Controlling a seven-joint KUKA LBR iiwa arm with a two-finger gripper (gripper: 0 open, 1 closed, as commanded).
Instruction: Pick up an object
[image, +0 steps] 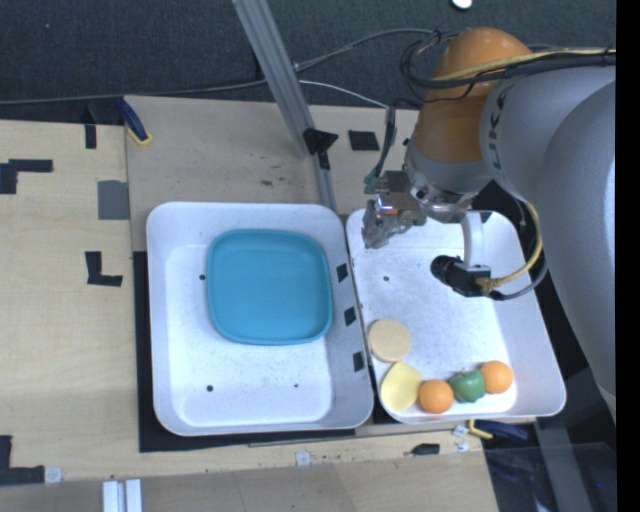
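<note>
- Hovering over the far left corner of the right bin (500, 300), the gripper (378, 228) points down at bare white floor; whether its jaws are spread or pressed together I cannot tell from this angle, and nothing shows between them.
- Candidate objects lie well apart from it, clustered at the right bin's near edge: one pale round disc (389, 339), one yellow piece (400, 386), two orange balls (435, 396) (497, 377) and one green item (466, 385) between them.
- Judged by look, these are light toy foods, probably smooth and apt to roll; the disc stands clear of the others and seems easiest to pinch across its width.
- One blue plate (268, 285) lies flat in the left bin (165, 300); being broad and low, it would probably be hard to grasp.
- Two bins in all, side by side.
</note>
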